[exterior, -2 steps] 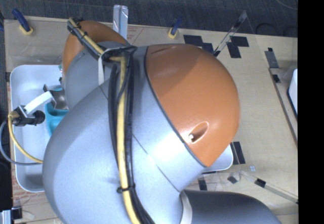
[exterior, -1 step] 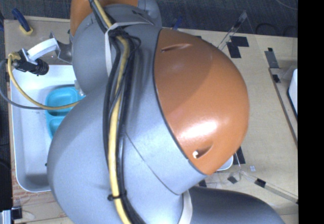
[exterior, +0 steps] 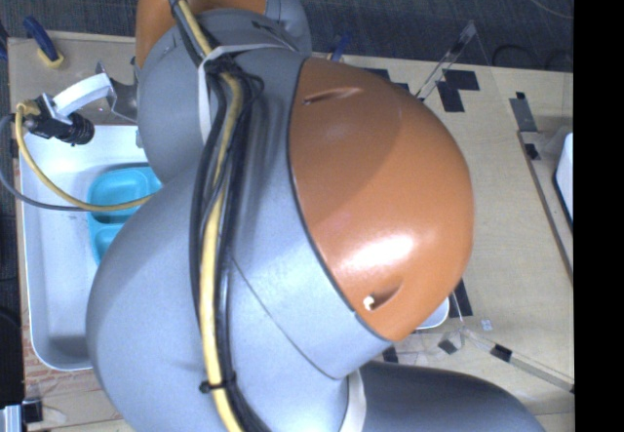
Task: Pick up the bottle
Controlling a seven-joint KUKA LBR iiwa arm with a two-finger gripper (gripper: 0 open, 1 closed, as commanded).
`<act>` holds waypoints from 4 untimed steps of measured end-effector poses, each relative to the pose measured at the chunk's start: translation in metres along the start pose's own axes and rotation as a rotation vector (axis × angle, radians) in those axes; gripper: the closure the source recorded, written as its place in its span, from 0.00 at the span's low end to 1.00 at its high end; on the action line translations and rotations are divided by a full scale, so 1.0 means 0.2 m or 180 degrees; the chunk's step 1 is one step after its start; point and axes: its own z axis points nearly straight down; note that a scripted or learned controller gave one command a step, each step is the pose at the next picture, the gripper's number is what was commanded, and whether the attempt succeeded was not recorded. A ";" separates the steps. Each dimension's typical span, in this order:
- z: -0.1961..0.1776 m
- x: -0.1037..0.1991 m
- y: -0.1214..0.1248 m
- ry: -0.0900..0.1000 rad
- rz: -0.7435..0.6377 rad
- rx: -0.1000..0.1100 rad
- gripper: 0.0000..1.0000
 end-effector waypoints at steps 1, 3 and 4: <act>-0.04 0.00 0.00 -0.0006 -0.0027 -0.0010 1.00; -0.37 0.03 -0.11 -0.0029 -0.1074 0.0010 1.00; -0.42 -0.21 -0.16 -0.0026 -0.1867 0.0012 1.00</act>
